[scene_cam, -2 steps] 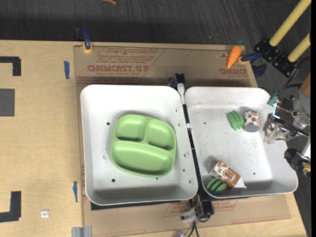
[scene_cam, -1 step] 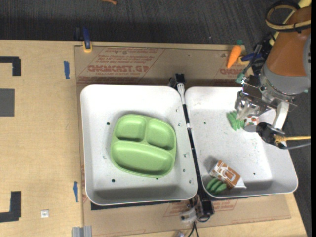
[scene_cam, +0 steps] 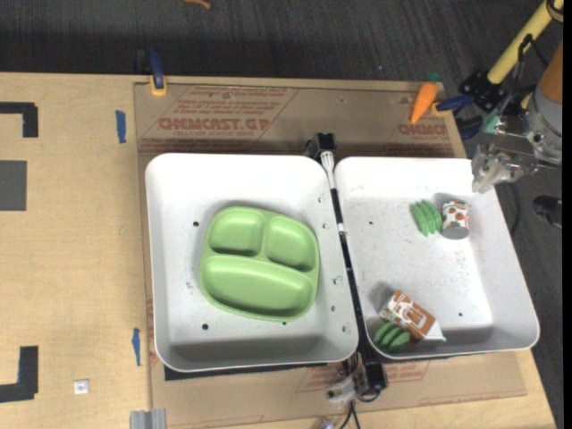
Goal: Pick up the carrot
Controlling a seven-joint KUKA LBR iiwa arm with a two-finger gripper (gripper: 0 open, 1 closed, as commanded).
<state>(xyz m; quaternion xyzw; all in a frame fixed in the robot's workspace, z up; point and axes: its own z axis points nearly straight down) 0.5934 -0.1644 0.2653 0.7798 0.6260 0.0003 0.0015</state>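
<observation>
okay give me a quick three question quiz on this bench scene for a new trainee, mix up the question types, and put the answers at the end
1. True or false: the carrot lies inside the right bin.
2. Multiple choice: where is the green divided plate? A) in the left bin B) in the right bin C) on the floor
3. Short answer: which edge of the right bin is the gripper nearest to?

Key
1. False. The carrot lies outside both bins, on the board behind the right bin.
2. A
3. Its far right corner, near the green ridged item and the small can.
</observation>
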